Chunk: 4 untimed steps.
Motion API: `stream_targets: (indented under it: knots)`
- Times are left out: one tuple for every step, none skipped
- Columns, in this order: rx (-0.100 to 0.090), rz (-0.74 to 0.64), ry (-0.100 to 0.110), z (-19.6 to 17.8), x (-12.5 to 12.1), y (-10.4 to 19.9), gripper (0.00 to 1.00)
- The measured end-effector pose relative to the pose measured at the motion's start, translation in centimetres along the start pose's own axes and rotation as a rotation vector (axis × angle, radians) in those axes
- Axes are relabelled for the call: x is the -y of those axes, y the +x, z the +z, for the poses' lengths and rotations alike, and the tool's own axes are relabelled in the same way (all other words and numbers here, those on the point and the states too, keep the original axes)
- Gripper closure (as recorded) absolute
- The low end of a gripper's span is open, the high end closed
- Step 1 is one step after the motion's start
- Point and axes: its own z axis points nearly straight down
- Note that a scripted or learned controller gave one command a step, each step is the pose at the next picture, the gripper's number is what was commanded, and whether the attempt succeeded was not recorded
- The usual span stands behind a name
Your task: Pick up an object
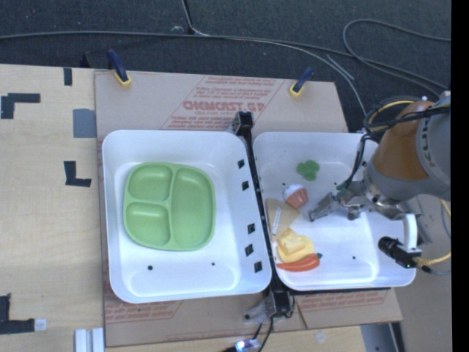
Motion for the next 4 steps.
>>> stream_targets:
  knots:
    - [0.003,0.000,-0.004,-1.1,-0.1,-0.1,1.00]
    - [-0.001,0.001,-0.002,-5.3,-0.3,-0.3,1.00]
    - [0.000,0.000,-0.004,-10.9,-1.4,-0.2,1.00]
    - [-0.002,0.000,-0.001,-13.4,-1.5,-0.2,1.00]
